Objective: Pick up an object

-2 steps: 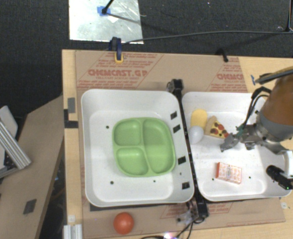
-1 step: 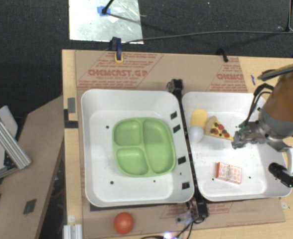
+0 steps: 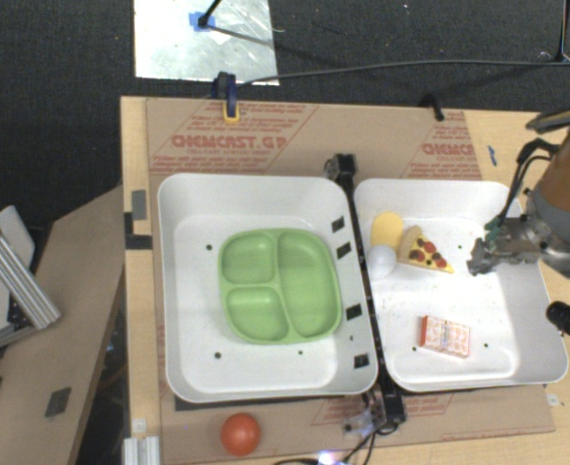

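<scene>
The right bin [image 3: 532,352] holds a pizza slice [image 3: 423,250], a yellow rounded piece [image 3: 387,228], a small white ball [image 3: 381,261] and a red and white packet [image 3: 445,336]. My gripper [image 3: 486,259] hangs over the right part of this bin, to the right of the pizza slice and apart from it. Nothing shows between its fingers. The left bin [image 3: 188,289] holds a green divided plate [image 3: 278,285].
The arm with its orange band [image 3: 568,177] comes in over the right bin's right rim. A red ball [image 3: 240,433] lies on the cardboard in front of the left bin. A blue clamp [image 3: 227,93] stands at the bench's far edge.
</scene>
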`<state>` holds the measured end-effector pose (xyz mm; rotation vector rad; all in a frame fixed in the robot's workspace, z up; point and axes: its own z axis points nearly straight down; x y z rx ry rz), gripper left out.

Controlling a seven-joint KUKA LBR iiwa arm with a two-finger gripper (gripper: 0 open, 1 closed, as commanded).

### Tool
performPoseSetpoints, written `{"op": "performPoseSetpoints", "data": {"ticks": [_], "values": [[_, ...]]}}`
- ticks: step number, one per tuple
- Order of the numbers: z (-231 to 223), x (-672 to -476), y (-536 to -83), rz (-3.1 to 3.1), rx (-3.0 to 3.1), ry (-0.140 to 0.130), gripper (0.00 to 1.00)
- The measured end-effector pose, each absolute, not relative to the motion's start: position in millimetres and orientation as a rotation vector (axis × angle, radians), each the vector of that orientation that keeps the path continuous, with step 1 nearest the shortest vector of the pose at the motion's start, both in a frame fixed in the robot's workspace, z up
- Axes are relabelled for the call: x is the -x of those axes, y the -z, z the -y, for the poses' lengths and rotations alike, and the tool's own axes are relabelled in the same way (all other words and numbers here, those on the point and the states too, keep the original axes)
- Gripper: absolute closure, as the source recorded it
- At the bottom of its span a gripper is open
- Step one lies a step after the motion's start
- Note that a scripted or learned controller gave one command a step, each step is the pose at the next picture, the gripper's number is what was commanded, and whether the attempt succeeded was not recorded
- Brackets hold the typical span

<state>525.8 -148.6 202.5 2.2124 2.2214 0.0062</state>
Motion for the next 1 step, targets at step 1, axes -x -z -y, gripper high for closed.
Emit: {"op": "performPoseSetpoints", "data": {"ticks": [1], "values": [[148.9,-527.5,-236.0,-2.222,-2.213,-0.005,1.00]]}}
